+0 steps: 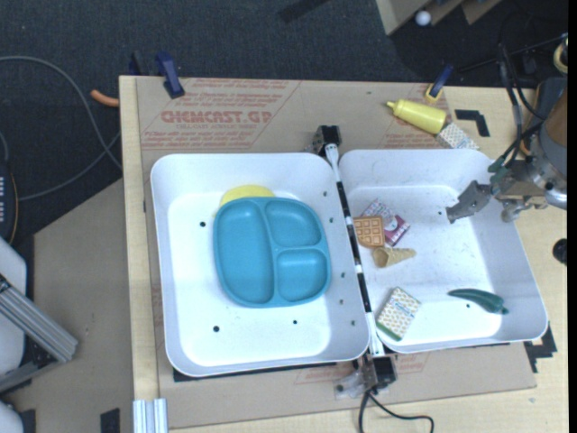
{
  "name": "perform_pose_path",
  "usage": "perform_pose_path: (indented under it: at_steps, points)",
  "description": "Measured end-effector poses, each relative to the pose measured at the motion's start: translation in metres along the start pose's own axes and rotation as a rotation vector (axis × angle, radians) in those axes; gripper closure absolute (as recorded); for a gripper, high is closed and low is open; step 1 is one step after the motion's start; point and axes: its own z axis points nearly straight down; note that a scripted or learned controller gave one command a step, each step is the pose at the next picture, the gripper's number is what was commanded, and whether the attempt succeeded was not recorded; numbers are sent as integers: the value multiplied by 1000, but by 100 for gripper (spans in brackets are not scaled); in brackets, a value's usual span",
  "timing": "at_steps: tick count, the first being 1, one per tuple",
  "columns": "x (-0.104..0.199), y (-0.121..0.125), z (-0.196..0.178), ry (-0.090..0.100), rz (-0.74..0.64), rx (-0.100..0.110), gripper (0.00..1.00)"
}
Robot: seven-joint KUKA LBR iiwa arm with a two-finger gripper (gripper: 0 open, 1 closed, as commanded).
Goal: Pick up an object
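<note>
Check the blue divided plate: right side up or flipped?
Right side up. The blue divided plate shows its three recessed compartments facing the camera, in the left bin.

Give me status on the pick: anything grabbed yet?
Done: nothing lifted. The waffle piece, ice cream cone, cracker and green pepper all lie in the right bin. In hand: the gripper hangs above that bin's upper right part, with nothing visible between its fingers. Left: descend, grasp, lift.

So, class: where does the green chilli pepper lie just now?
In the camera view, the green chilli pepper lies in the right bin, near its lower right corner, right of the small patterned packet.
</note>
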Motion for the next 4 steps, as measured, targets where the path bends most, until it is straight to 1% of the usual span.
perform_pose_path:
  at_steps: [1,2,3,4]
  points:
    - [46,14,150,2,-1,6,0]
    - [37,-25,160,1,2,3,0]
    - [38,-24,150,1,2,0,100]
    - [38,-25,150,1,2,1,0]
